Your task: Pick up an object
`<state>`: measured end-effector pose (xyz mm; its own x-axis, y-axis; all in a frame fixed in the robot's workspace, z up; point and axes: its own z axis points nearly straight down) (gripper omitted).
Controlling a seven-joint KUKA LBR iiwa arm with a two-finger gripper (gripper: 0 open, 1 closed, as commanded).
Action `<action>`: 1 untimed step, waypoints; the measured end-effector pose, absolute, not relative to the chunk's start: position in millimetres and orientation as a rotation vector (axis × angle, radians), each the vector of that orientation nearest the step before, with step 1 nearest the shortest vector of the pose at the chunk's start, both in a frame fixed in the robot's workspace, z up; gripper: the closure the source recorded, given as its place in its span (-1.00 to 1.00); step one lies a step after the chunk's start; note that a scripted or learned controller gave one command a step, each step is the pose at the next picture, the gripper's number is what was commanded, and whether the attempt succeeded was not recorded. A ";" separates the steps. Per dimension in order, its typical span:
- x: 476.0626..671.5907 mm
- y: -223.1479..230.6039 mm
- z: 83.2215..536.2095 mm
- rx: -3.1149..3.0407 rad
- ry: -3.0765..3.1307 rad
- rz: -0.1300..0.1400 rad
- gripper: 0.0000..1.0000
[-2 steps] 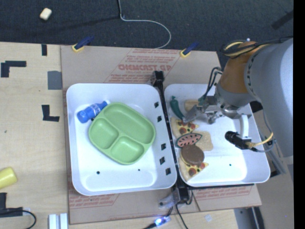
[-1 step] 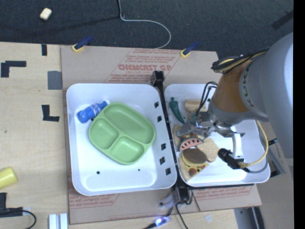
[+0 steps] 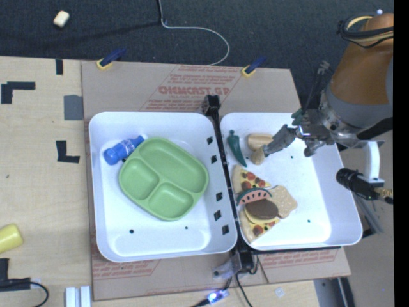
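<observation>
My gripper (image 3: 291, 149) hangs over the upper part of the right bin (image 3: 332, 190), open, with nothing between its fingers. One dark finger (image 3: 276, 143) points down-left toward a tan bread-like piece (image 3: 258, 144) lying just left of it. A dark green pepper (image 3: 235, 146) lies beside the bin's left wall. Lower in the same bin, a pizza slice (image 3: 250, 183) lies under a brown round patty (image 3: 261, 209) and next to a tan bread slice (image 3: 285, 201).
The left bin (image 3: 108, 235) holds a green divided plate (image 3: 164, 178) and a blue bottle-shaped toy (image 3: 121, 149) at its upper left. A black divider (image 3: 220, 171) runs between the bins. A yellow object (image 3: 9, 236) and a white cube (image 3: 61, 18) lie off the cardboard.
</observation>
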<state>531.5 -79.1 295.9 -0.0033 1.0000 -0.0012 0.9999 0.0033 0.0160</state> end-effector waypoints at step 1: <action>494.4 -22.8 316.4 2.215 2.230 0.001 -1.00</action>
